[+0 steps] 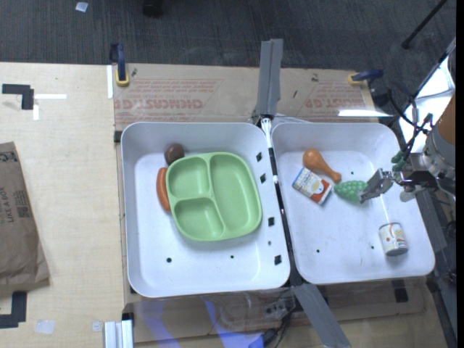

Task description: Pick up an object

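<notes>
Fingers (375,187), state unclear, beside one green toy (351,190); one can (392,238) nearby.

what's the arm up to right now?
Pick attempt in the right bin. The arm comes in from the right, and its tool sits low next to the green bumpy toy, apparently touching it; I can't tell if it has a grip. Also in that bin: a small carton, an orange drumstick toy and a small can. The left bin holds a green divided plate with a brown ball and an orange sausage-like piece beside it.
</notes>
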`<action>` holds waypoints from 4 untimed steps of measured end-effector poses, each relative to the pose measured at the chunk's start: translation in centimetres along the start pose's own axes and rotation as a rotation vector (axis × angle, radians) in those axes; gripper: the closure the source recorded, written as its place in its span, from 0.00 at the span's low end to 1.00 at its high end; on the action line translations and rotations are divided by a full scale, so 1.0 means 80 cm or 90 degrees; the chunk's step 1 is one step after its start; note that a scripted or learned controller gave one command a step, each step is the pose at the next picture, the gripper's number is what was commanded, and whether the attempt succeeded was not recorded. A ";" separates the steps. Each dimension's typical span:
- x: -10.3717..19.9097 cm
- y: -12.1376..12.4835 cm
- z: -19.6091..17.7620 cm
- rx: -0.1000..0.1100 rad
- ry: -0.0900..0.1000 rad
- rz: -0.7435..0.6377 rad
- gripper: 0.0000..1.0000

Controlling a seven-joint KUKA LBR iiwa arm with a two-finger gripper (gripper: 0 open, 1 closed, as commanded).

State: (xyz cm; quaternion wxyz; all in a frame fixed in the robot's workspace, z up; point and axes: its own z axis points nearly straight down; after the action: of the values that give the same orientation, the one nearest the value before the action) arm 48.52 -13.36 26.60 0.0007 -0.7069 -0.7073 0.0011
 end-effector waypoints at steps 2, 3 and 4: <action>-0.012 0.139 0.087 -0.001 0.000 0.019 0.00; 0.021 0.200 0.211 -0.007 -0.002 -0.098 0.00; 0.021 0.201 0.199 -0.008 0.000 -0.096 1.00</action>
State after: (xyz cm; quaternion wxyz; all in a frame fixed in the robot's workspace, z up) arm 64.53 -11.69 10.68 -0.0038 -0.6513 -0.7588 -0.0034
